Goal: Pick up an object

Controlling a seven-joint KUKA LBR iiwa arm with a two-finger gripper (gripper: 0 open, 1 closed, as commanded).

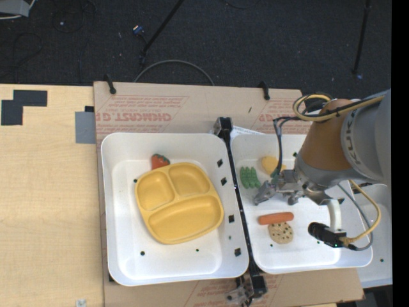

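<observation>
From my remote station I watch the grey arm with its orange band reach in from the right, its two-finger gripper (pixel 277 191) low over the right-hand shallow white bin (pixel 364 251), metal fingers (pixel 263 195) pointing left. I cannot tell whether those fingers are spread or closed, and nothing shows between them.

The graspable items cluster in this bin, which I judge is why the arm works here. A small bumpy green toy vegetable (pixel 249 177) lies just left of the fingertips, close to the divider. A pale yellow rounded piece (pixel 270 164) sits just beyond, toward the far wall. Nearer to me, an orange carrot-like stick (pixel 275 219) lies crosswise, with a round speckled cookie (pixel 280 233) just beside it.

In the left-hand white bin (pixel 118 235), well apart, a yellow three-compartment plastic tray (pixel 179 201) rests tilted, a red-and-green toy (pixel 160 161) at its far corner.

The green piece looks like the likeliest target.
</observation>
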